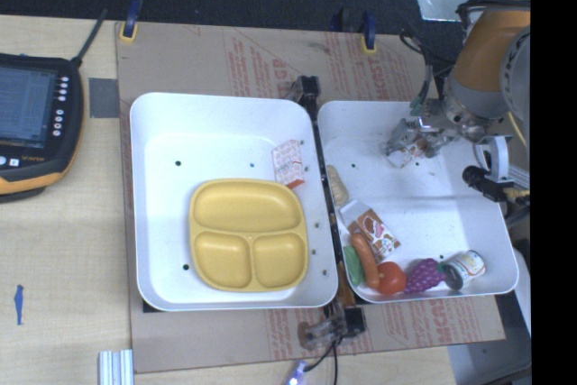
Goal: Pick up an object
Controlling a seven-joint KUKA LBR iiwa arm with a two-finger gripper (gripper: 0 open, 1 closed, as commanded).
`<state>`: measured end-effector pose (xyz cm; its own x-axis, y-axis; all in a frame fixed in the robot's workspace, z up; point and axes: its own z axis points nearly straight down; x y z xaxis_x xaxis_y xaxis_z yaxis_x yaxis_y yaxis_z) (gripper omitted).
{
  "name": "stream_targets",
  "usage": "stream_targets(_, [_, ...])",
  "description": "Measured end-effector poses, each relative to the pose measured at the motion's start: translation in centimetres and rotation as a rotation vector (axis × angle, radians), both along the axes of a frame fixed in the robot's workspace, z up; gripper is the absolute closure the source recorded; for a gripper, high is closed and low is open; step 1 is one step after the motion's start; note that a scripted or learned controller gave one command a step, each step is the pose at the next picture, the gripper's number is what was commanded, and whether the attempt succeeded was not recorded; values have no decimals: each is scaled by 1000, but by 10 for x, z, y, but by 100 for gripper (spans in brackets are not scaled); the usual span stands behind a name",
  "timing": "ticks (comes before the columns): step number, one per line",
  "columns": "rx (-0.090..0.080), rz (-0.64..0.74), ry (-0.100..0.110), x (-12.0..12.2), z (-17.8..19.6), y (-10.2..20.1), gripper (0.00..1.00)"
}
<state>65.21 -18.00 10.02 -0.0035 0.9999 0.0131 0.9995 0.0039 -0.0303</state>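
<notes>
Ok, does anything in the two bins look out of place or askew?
One thing: a small red and white packet in the left bin lies tilted against the wall it shares with the right bin, apart from the yellow divided tray. The toy food is bunched along the right bin's near-left edge. Nothing looks spilled or broken.

**What the view hides or cuts off**

At the upper right of the frame, the grey arm with its orange band (494, 32) runs out past the right side, so its upper links are lost. The two-finger gripper (407, 144) is small and blurred. At the far left, the orange-cased black-screen tablet (36, 120) is cut by the frame edge. In the lower right, print on the small round tin (464, 267) is too small to read.
</notes>
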Motion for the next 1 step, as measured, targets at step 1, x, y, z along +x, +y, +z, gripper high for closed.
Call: stream_targets(1, [-13,2,-27,4,39,61,100])
